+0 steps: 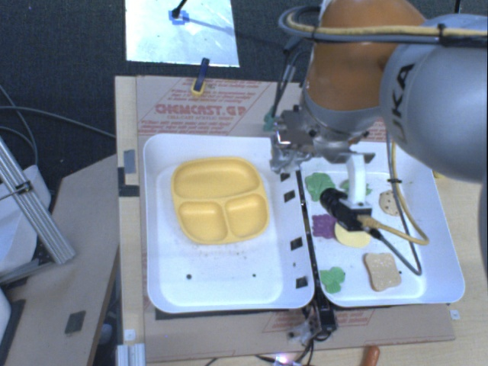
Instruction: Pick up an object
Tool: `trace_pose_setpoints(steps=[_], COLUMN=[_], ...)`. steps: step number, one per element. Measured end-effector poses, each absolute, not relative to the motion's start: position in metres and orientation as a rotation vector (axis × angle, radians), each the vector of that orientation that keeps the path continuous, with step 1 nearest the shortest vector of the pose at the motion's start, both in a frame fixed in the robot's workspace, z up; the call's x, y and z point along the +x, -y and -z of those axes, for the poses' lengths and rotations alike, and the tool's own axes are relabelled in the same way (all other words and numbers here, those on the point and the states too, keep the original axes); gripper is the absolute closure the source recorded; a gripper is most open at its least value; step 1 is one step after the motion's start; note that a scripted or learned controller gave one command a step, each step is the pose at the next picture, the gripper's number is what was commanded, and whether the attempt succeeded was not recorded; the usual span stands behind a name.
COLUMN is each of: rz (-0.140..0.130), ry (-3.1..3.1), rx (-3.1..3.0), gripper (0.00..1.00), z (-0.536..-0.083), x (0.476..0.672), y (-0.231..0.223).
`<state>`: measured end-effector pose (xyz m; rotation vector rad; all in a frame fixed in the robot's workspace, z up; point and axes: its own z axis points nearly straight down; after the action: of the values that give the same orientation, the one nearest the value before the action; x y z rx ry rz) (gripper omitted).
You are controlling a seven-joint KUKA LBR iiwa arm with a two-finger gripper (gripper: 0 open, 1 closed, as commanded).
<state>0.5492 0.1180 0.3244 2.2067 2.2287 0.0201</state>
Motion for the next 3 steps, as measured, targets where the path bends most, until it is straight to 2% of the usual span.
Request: trace_pose_setpoints(steps=[1,2,3], rz=[-0.002,0.016,-0.007], ry=[-2.226,-2.218,-2.224], rx=[2.216,2.232,2.213], gripper=[0.00,0.00,0.00], z=[-0.317,-0.181,-0.185], x=[0.549,0.550,0.607], y=[-0.115,-0.049,-0.067])
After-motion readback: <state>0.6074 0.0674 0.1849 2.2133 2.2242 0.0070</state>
